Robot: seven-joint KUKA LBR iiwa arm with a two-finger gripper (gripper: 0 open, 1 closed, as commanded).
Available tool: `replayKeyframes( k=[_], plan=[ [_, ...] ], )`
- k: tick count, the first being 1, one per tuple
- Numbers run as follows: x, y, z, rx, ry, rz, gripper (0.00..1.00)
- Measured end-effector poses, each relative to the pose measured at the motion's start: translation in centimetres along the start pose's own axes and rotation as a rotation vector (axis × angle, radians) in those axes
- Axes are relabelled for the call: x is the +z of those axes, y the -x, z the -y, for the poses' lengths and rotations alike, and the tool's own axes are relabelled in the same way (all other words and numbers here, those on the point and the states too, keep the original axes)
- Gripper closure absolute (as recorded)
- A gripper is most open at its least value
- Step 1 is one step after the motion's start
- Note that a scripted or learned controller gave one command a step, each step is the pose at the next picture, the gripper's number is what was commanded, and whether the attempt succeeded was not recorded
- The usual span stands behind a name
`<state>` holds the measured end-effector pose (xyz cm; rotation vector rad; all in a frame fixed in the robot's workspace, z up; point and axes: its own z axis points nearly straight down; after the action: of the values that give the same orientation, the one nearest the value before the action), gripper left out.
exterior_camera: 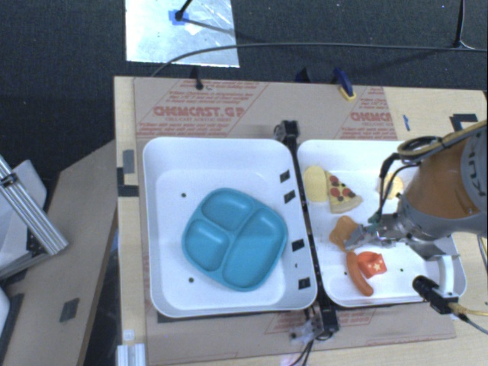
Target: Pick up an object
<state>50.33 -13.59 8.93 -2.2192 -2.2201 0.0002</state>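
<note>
Two shallow white bins sit side by side on the bench. The left white bin (164, 204) carries a turquoise plastic plate with three compartments (235, 238), lying roughly in its middle and turned a little askew.

The right white bin (358, 155) holds the toy food. Near its left wall, toward the far edge, there is a pale yellow rounded piece (315, 183), and touching it on the right a slice of toy pizza with red dots (343, 194). Further toward the near edge lies a small orange-brown chunk (341, 230). Just beyond that, close to the near edge, a red block with a white mark (372, 264) sits against an orange-red toy sausage (360, 276), which runs slantwise toward the near rim.

The grey arm with its orange band (446, 193) comes in over the right edge of this bin and leans low across it. Its two-finger gripper (360, 235) points toward the left, with the metal tips right at the orange-brown chunk, seemingly touching its right side. From where I stand the tips are small and blurred, and I cannot tell whether they are spread or closed, nor whether the chunk is between them. The red block lies just beneath the gripper's body, near but apart from the tips.

A black cable (396, 158) loops above the wrist.
</note>
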Motion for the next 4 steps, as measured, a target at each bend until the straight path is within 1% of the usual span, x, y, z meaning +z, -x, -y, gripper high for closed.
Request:
replayKeyframes(
  k=[1, 2, 3, 4],
  plan=[
    [-1.3, 0.0, -0.2, -0.001, 0.005, 0.002, 1.00],
    [-7.5, 0.7, -0.1, -0.003, 0.008, 0.004, 1.00],
    [-12.9, 0.7, -0.2, -0.004, 0.009, 0.004, 1.00],
    [-11.2, 0.7, -0.3, -0.002, 0.003, 0.002, 1.00]
  ],
)
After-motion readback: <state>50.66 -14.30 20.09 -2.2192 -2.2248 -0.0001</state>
